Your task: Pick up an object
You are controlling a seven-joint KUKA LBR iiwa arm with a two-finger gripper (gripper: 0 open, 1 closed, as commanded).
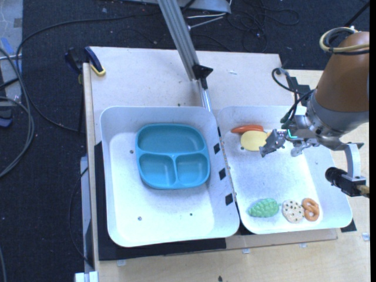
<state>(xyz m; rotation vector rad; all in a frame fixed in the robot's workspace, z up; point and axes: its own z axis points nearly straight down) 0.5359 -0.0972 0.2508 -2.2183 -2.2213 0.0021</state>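
Over right bin (329,207), arm (343,84) hangs beside yellow toy (254,140).

Single fixed cam, mounted above the bench (176,75), looks down at a slant from a moderate distance; left bin (117,175) and right bin (329,198) both fit in frame, w/ arm (343,81) entering from frame right, dark floor beyond.

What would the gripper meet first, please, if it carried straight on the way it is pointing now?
Most likely the yellow toy: the gripper points left toward it in the right bin, almost touching. Height is hard to judge from above.
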